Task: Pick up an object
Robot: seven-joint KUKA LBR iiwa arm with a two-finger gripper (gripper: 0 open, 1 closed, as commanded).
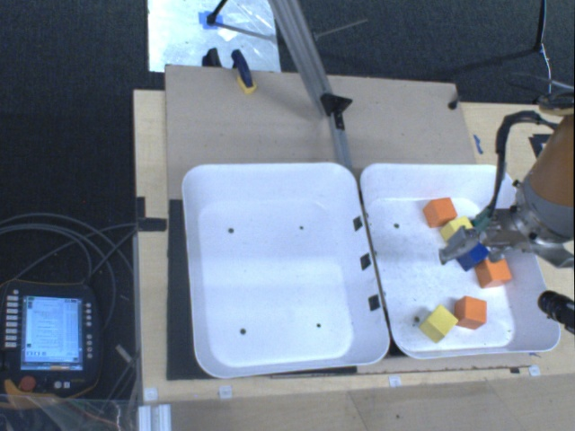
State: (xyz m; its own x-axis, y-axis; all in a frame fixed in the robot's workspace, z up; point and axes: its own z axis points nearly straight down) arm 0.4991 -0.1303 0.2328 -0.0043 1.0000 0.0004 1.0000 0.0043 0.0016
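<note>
Beside a handheld pendant, two white bins top the cardboard-covered bench.

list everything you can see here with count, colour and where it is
bins: 2, white, side by side on the bench; left bin, right bin
orange blocks: 3, right bin; one at back, one mid right, one at front
yellow blocks: 2, right bin; one under the gripper, one at front
blue block: 1, right bin, at the gripper tip
pendant: 1, dark with lit screen, far left
clamp: 1, blue and yellow, bench's back edge
gripper: 1, grey, over right bin
</note>
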